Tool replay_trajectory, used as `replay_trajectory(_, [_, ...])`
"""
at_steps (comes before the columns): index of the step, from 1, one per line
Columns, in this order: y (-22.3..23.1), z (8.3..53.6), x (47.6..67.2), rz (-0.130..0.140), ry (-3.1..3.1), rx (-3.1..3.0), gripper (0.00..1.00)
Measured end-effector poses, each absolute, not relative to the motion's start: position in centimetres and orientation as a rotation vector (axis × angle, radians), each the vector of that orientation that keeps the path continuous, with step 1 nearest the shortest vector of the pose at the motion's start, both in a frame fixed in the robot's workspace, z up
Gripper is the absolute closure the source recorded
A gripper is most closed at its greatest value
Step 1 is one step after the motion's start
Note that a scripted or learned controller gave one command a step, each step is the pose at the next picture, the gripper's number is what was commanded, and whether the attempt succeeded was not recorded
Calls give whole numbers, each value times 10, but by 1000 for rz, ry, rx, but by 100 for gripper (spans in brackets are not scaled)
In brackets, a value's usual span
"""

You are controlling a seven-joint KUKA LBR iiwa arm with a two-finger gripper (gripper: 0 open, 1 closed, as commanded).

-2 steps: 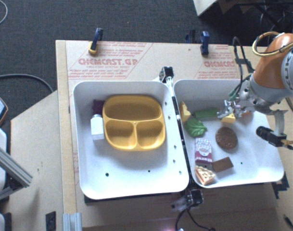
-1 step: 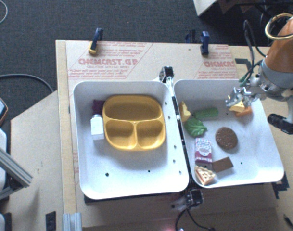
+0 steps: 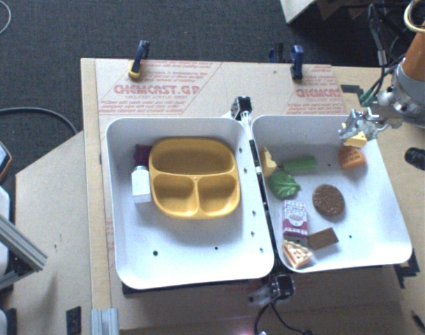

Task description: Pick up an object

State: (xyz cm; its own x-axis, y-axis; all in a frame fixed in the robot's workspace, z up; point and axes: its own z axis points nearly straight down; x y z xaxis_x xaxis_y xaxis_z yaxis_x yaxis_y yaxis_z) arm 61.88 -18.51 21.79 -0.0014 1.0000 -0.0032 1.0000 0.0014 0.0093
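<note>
Hanging over the far right corner of the right bin (image 3: 397, 208), the gripper (image 3: 356, 128) pinches a small yellow block (image 3: 356, 140) between its fingers. Just below sits an orange piece (image 3: 352, 158). A yellow tray (image 3: 195, 176) lies in the left bin (image 3: 128, 243).

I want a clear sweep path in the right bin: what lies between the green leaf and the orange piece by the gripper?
In the camera view, a green stick lies between the leaf and the orange piece; past it, bare bin floor.
</note>
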Motion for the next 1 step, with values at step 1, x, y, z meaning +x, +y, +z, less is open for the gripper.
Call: replay_trajectory(1, [-185, 226, 620, 3, 2219, 2217, 100])
